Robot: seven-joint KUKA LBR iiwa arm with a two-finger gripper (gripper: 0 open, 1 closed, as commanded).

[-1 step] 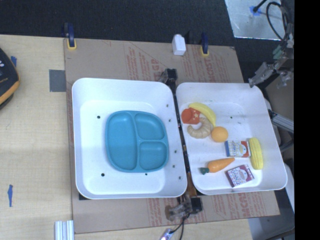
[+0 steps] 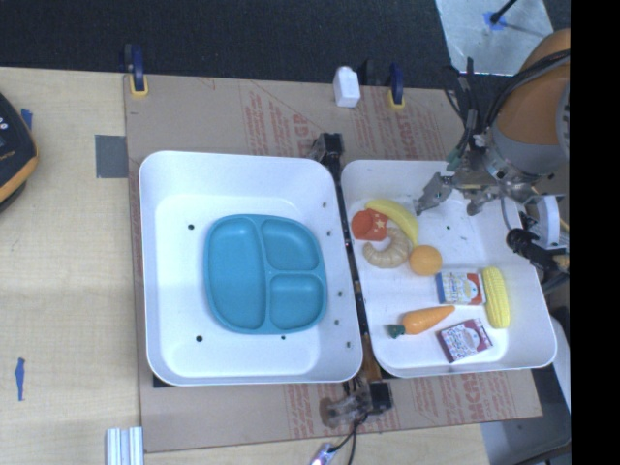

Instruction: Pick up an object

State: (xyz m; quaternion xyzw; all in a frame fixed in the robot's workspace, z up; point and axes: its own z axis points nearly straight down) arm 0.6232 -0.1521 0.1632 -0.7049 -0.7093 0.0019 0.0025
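The right bin (image 2: 528, 356) holds several toy foods. A yellow banana (image 2: 393, 216) lies beside a red tomato (image 2: 368, 225) and a beige pastry ring (image 2: 386, 253). An orange (image 2: 424, 260) sits near the middle, with a small carton (image 2: 458, 287), a corn cob (image 2: 496, 296), a carrot (image 2: 426, 320) and a red packet (image 2: 465, 340) toward the front. My gripper (image 2: 453, 200) hangs over the bin's far part, right of the banana. It is open, with nothing between its fingers.
The left bin (image 2: 165, 201) holds a blue divided plate (image 2: 266, 272). Clamps (image 2: 138, 69) and a white block (image 2: 347, 86) sit on the cardboard's far edge. A dark device (image 2: 12, 148) lies at the far left.
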